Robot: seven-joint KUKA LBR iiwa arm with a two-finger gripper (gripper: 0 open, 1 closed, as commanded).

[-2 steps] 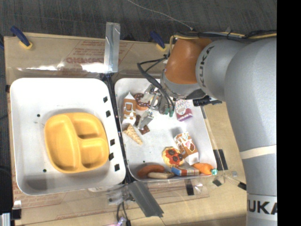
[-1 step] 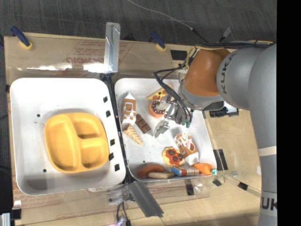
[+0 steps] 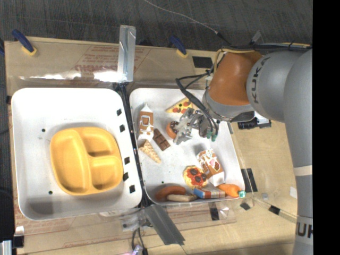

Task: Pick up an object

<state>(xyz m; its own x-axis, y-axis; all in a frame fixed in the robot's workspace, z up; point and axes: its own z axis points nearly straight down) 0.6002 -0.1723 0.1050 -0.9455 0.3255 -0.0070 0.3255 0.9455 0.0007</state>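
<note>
In the right bin, near its upper middle, the gripper hangs low over the toy food, and the grey arm with its orange band reaches in from the right side. Whether the tool is gripping anything I cannot tell, because the wrist and cables hide this part from above. Just beside the gripper, on its left, a small round brown and orange piece lies, partly covered by the tool. A pizza slice lies a little above it, near the top wall of the bin. More to the left there are a small carton, a chocolate bar and a waffle cone, all close together along the left wall. In the lower part of the bin a white and red box lies next to a second pizza piece. Along the bottom wall there are a sausage, a pale stick, a marker-like object and a carrot. The left bin holds a yellow divided tray, well apart from the gripper.
</note>
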